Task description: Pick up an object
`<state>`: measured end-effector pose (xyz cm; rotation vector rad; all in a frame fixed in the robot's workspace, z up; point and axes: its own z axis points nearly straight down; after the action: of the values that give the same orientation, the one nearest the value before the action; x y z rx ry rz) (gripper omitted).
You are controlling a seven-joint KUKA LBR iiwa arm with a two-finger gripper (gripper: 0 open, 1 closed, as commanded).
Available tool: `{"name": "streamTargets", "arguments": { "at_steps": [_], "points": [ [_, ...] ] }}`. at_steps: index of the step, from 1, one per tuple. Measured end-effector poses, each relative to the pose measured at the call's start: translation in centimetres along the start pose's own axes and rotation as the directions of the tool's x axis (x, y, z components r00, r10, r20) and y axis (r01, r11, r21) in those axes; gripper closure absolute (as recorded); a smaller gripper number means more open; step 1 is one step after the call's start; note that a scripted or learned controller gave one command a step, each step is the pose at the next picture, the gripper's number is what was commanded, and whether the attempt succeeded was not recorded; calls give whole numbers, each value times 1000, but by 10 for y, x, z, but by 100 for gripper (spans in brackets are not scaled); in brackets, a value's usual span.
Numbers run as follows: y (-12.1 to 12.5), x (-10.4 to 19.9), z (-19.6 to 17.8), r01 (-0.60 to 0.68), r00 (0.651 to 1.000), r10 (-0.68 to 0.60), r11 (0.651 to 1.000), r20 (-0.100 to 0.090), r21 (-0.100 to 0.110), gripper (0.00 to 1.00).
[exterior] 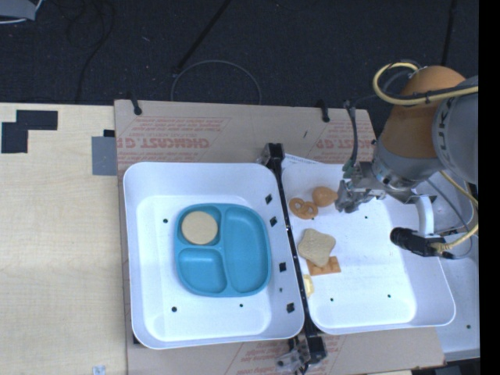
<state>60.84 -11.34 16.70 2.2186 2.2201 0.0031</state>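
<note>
As seen from where I stand beside the counter, one overhead camera view covers everything, so the legend runs through that single view.

Camera view, arm: the grey arm (pixel 437 131) with its orange band reaches in from the right and hangs over the upper part of the right bin (pixel 422 295).

Camera view, gripper: the gripper (pixel 349 196) sits low over the bin floor near its upper middle; its dark fingers point toward the left, and whether the jaws stand apart or together I cannot tell at this angle. Nothing is visibly between them.

Camera view, nearest object: a small round orange piece (pixel 323 195) lies just beside the gripper, on its left, close enough that contact cannot be ruled out.

Camera view, other objects: a pretzel-shaped piece (pixel 303 207) lies next to the round piece, further left; a pale bread slice (pixel 316 247) rests below them, partly over an orange cracker (pixel 330 267).

Camera view, left bin: the left bin (pixel 148 287) holds a blue divided plate (pixel 242 248) with a tan round cookie (pixel 199 227) in its upper-left compartment, well apart from the gripper.

Camera view, governing relation: judged from this layout, the likely target is the round piece, lying directly leftward of the jaws; being roughly round, it offers no clear long axis, so the coming move seems to call for a short leftward shift and descent.

Camera view, progress: no object is lifted yet.
</note>
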Motion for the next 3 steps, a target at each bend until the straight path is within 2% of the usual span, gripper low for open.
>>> {"name": "streamTargets", "arguments": {
  "at_steps": [2, 3],
  "points": [
    [-1, -11, -112, 0, 1000, 0, 1000, 0, 0, 100],
    [-13, 37, -113, 3, 1000, -3, 1000, -3, 7, 100]
  ]
}}
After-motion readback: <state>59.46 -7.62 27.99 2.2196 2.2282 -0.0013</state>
